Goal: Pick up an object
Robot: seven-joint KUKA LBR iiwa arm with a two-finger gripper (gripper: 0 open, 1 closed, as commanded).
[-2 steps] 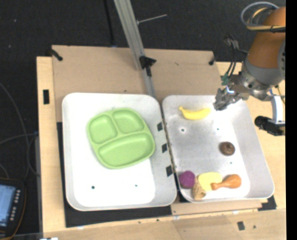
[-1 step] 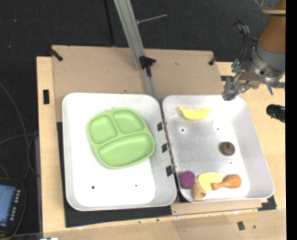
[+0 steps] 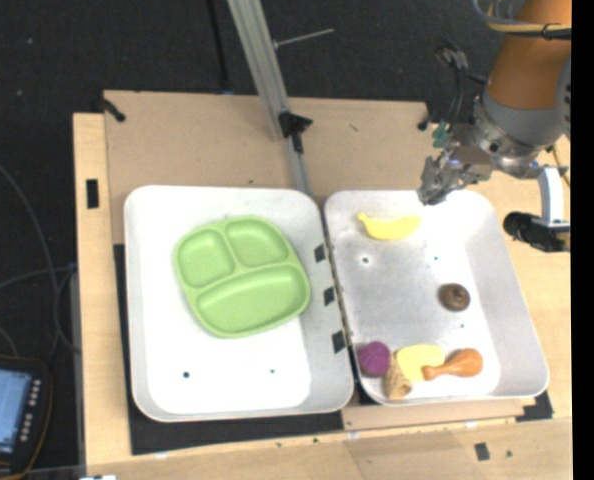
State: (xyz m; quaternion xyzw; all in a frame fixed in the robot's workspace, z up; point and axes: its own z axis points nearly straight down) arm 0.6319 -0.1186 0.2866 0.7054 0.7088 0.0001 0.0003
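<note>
The right bin (image 3: pixel 487 258) holds a yellow banana-shaped toy (image 3: pixel 387 227) near its far edge. A brown doughnut (image 3: pixel 454 296) lies toward its right side. At its near edge sit a purple ball (image 3: pixel 374 357), a pale yellow piece (image 3: pixel 418 359), a tan cone-like piece (image 3: pixel 397 383) and an orange-brown drumstick (image 3: pixel 454 366). My gripper (image 3: pixel 435 190) hangs over the bin's far rim, to the right of and slightly behind the banana, apart from it. Nothing shows between its fingers.
The left bin (image 3: pixel 167 368) carries a green three-compartment tray (image 3: pixel 242 276). A slanted metal pole (image 3: pixel 267 78) rises behind the bins. The grey and orange arm (image 3: pixel 527 58) comes in from the upper right.
</note>
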